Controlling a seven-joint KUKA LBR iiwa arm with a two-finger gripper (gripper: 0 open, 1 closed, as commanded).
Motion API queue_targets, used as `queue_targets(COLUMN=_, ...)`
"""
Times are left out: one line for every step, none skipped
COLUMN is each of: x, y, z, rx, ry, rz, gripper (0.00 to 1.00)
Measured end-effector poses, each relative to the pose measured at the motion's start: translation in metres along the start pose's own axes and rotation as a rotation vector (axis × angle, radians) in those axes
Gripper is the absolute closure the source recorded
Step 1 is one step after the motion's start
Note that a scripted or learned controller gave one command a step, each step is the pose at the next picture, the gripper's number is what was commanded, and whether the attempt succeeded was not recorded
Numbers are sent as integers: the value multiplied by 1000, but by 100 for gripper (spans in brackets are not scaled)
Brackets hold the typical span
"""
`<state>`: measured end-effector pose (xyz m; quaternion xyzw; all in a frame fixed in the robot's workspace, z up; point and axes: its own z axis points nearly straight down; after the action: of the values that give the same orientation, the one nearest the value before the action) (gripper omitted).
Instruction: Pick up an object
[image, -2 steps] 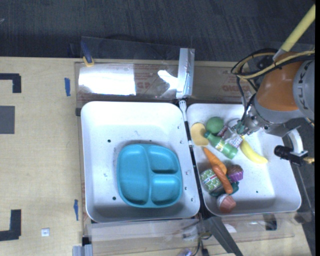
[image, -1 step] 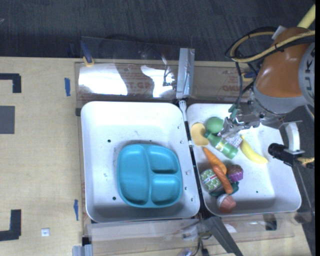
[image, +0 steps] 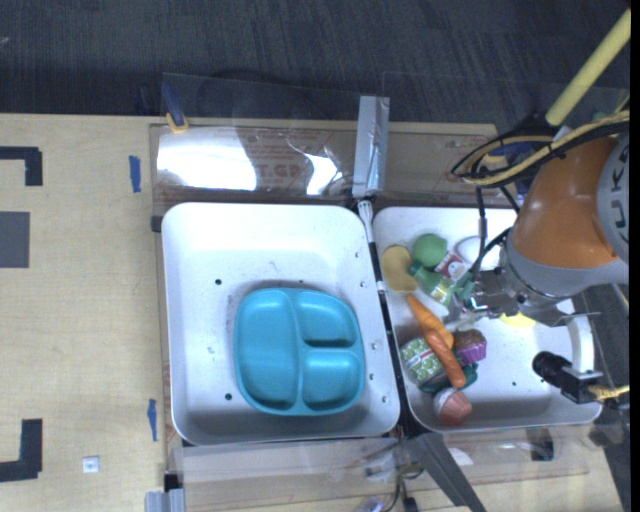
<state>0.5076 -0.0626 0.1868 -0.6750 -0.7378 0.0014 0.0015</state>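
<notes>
The right bin (image: 520, 400) holds a heap of toy food along its left side. A green round fruit (image: 430, 247) and a yellow piece (image: 397, 265) lie at the back, with a small green bottle (image: 438, 284) beside them. An orange carrot (image: 438, 340) runs diagonally over a green packet (image: 420, 362), next to a purple item (image: 470, 347). A pink-red piece (image: 455, 404) sits at the front. My gripper (image: 480, 298) hangs low over the bin, just right of the bottle and above the purple item. Nothing can be seen held in it.
In the left bin (image: 190, 250) a blue divided plate (image: 297, 348) lies near the front. The arm's orange band (image: 570, 215) covers the right bin's back right corner. A ridge (image: 385, 330) separates the two bins.
</notes>
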Motion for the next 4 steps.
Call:
queue_targets(x=67, y=-23, z=3, rx=-1, ry=1, rz=-140, gripper=100)
queue_targets(x=47, y=0, z=3, rx=-5, ry=-1, rz=-176, gripper=100)
queue_targets(x=34, y=-25, z=-24, rx=-5, ry=-1, rz=311, gripper=100)
queue_targets(x=34, y=-25, z=-23, rx=-4, ry=-1, rz=310, gripper=0)
